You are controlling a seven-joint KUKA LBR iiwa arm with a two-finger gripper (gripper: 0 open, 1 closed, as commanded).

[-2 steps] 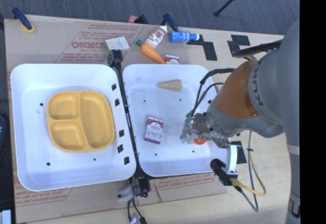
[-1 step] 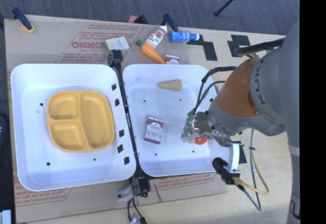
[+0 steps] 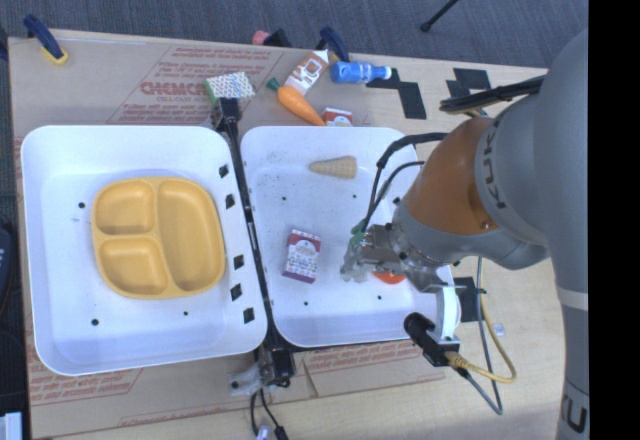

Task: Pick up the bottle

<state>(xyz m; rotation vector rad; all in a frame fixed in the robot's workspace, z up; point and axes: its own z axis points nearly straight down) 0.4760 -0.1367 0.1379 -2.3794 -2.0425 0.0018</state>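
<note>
2 white bins sit side by side on the counter, and every place below is given from the right bin. The gripper is low inside the right bin, near its front right part, at the end of the grey arm with the orange band. Whether it is spread or pressed together cannot be told from this angle. A small red thing shows just beside it on the bin floor, partly hidden by the wrist; what it is cannot be told.

The blue bottle lies on its side on the counter outside the right bin, beyond its far wall and well apart from the gripper. Just to that bottle's left lies a white bottle with an orange label, also past the far wall. An orange carrot and a small red box lie between these bottles and the bin's far rim.

Inside the right bin, a tan cone lies near the far wall and a small red carton lies toward the left wall, beside the gripper with bare floor between them. The middle of the bin floor is open. Against the right bin's left wall stands the left bin, which holds a yellow divided plate. A black cable loops from the arm over the right bin's right side.
</note>
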